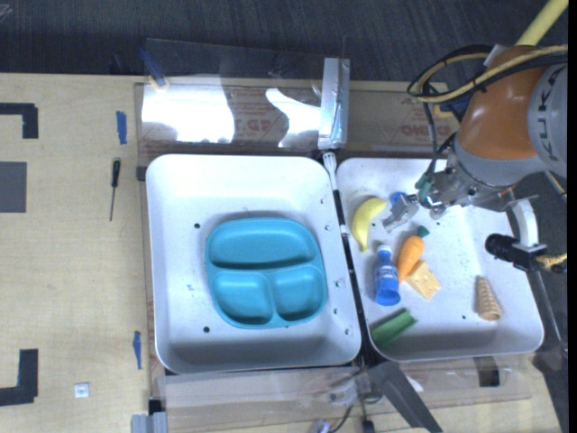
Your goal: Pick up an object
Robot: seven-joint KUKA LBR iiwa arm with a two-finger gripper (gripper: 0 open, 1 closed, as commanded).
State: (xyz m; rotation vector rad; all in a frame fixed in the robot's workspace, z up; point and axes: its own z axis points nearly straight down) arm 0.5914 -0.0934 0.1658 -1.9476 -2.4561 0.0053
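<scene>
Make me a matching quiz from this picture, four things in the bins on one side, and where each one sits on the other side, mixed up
Things:
1. blue tray
2. banana
3. green object
4. ice cream cone

Places:
A. right bin, near its right side
B. middle of the left bin
C. right bin, front left corner
D. right bin, upper left, by the divider

Pairs: 1-B, 2-D, 3-C, 4-A

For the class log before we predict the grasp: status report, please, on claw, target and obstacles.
Claw low in right bin, beside banana; nothing seen gripped. Carrot, blue bottle close below it. Blue tray in left bin.
</scene>
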